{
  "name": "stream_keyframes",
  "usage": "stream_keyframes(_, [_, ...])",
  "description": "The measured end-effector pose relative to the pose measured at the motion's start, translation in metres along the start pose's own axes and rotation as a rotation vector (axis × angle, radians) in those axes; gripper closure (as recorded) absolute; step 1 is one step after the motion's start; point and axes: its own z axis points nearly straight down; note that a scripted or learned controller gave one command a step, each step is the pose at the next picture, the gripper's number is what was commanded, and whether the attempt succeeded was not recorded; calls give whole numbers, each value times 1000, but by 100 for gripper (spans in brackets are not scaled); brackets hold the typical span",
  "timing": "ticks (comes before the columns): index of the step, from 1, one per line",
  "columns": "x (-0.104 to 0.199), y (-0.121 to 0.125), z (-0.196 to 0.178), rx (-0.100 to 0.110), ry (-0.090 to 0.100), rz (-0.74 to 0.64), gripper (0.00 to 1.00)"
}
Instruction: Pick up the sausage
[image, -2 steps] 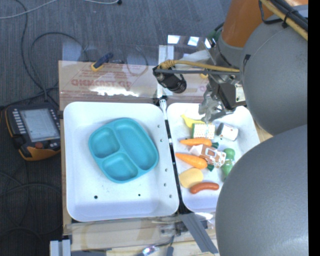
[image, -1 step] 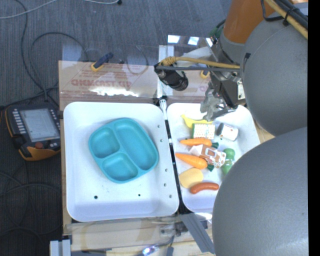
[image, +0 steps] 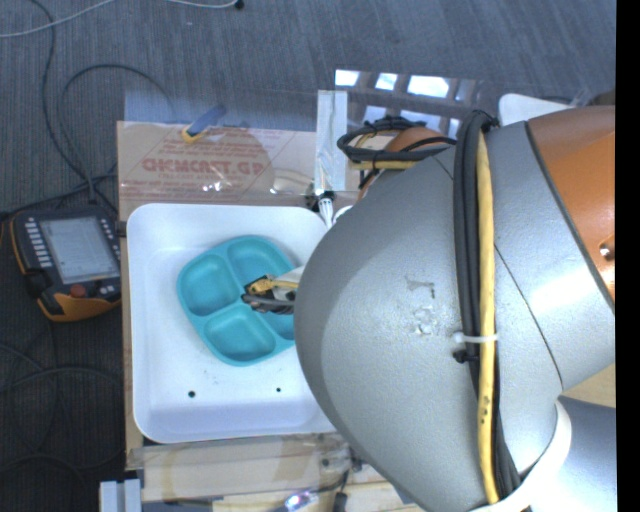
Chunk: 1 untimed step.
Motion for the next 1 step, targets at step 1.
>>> stream_keyframes(1, [1,31,-152,-1,3,-109,100])
